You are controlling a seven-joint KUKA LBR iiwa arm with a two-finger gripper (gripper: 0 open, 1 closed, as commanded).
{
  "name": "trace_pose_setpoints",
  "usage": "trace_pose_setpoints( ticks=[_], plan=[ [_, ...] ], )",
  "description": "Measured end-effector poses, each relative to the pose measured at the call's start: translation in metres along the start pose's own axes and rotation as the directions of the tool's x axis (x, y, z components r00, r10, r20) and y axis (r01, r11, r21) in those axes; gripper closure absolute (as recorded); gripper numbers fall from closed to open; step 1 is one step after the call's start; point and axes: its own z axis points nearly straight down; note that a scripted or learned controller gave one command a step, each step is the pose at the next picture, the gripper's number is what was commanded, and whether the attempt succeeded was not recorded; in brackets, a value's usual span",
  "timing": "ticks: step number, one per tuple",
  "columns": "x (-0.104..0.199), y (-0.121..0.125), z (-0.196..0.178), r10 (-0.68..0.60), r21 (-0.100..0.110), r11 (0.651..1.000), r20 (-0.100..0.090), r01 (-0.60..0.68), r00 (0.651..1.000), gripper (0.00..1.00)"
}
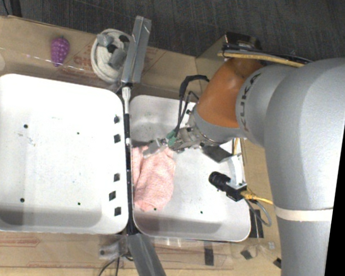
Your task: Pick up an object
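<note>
A purple grape-like toy (59,50) and a white roll (108,54) sit on the bench behind the 2 bins. The gripper (166,143) hangs over the right bin (212,219), at the top edge of a crumpled pink cloth (154,177) lying along the bin's left wall; whether it grips the cloth cannot be told.

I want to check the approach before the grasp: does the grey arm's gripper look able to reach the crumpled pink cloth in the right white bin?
Probably yes. The gripper is over the upper end of the crumpled pink cloth in the right white bin, and nothing lies between them.
</note>
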Motion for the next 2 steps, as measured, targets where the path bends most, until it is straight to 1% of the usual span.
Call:
trace_pose_setpoints(
  ticks=[1, 2],
  plan=[
    [-0.0081, 0.0152, 0.0259, 0.117, -0.012, 0.993, 0.002, -0.117, 0.993, 0.0],
    [-0.008, 0.0154, 0.0173, 0.113, -0.012, 0.994, 0.003, -0.113, 0.994, 1.0]
  ],
)
